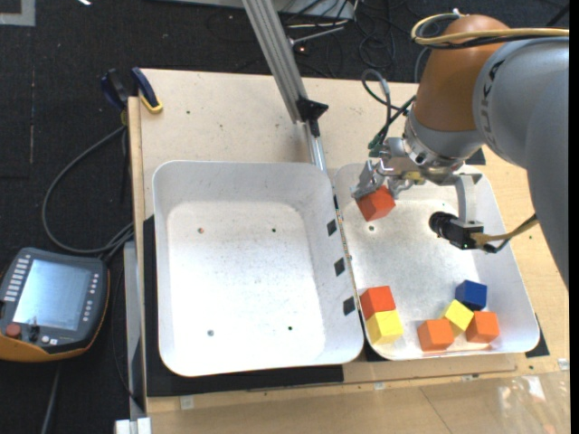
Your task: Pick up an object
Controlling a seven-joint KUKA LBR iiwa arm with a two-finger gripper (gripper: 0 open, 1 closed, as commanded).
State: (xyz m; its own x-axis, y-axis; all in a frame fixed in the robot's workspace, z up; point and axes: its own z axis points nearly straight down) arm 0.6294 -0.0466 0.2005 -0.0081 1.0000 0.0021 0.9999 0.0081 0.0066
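Observation:
My gripper (375, 191) hangs over the upper left part of the right bin (507, 242), shut on a red-orange block (376, 203) that sits tilted between its fingers, above the bin floor. Along the near side of that bin lie an orange block (376, 298) with a yellow block (384, 325) touching it. To their right lie an orange block (435, 334), a yellow block (459, 315), a blue block (470, 293) and another orange block (483, 326).
The left bin (172, 242) lies beside the right one, their rims meeting near the middle. A slanted metal pole (276, 52) comes down to the bench behind the bins. A teach pendant (50, 301) rests off the bench at left.

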